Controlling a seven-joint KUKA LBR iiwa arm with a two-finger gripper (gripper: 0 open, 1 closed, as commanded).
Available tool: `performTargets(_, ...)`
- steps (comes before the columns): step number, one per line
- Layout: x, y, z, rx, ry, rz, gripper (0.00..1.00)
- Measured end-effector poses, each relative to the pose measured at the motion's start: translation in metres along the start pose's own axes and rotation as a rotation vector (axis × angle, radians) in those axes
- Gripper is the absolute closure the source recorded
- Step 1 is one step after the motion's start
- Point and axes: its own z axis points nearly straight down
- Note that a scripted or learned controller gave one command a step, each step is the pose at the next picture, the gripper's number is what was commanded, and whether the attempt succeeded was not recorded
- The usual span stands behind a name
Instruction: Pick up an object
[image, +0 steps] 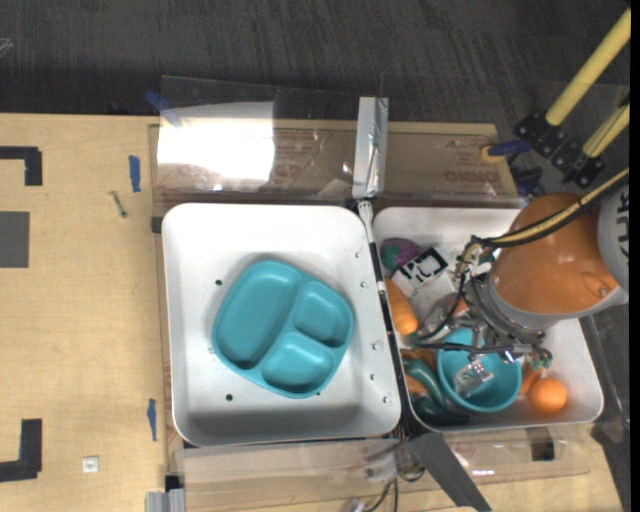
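The hand sits inside an upright teal bowl at the right bin's front edge; its grip cannot be judged.

Grey KUKA arm with an orange band

The orange band is wide, rounded and glossy. Below it sits a grey metal ring, and thin black and yellow cables run along the wrist to the gripper, a dark metal assembly.

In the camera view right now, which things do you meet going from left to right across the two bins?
Teal divided plate in the left bin → orange ball by the right bin's left wall → teal bowl → orange ball near the right edge.
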Motion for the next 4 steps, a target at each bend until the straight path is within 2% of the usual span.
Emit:
performTargets(1,-0.041,-0.017,0.001,-0.002,0.005,0.12,0.0)
performTargets(2,-0.044,-0.019,-0.012,0.005,-0.008,0.12,1.0)
performTargets(3,-0.071,0.007,-0.119,-0.002,0.002,0.223,1.0)
performTargets(4,-0.14,-0.033,-0.139,-0.004,0.009,0.187,1.0)
